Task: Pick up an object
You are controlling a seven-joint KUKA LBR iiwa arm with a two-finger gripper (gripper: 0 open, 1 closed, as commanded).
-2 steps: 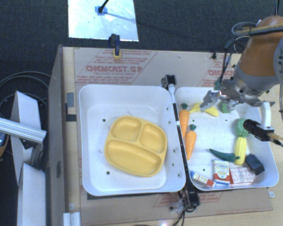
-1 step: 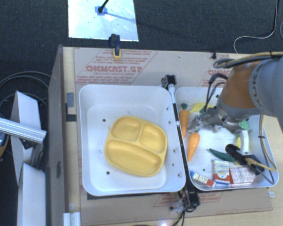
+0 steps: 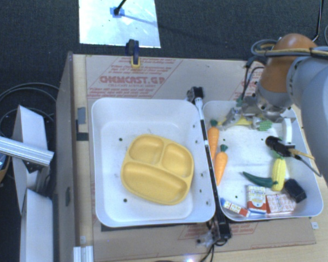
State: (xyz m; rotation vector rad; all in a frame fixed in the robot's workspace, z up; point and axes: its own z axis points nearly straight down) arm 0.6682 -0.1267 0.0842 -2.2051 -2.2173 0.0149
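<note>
My gripper (image 3: 247,115) is low over the far end of the right bin (image 3: 311,201), below the grey wrist with its orange band. A yellow piece (image 3: 242,122) and a small green piece (image 3: 265,125) lie right beside it; I cannot tell whether it touches either. Two orange carrots (image 3: 213,138) (image 3: 221,166) lie along the bin's left wall. Nearer the front lie a corn cob (image 3: 279,172), a green chili (image 3: 259,179), a black block (image 3: 294,190), two small cartons (image 3: 256,196) (image 3: 279,203) and a flat packet (image 3: 235,207).
The left bin (image 3: 106,146) holds a yellow divided plate (image 3: 158,168). A black divider rail (image 3: 203,141) runs between the bins. Bare floor (image 3: 246,152) shows in the middle of the right bin.
</note>
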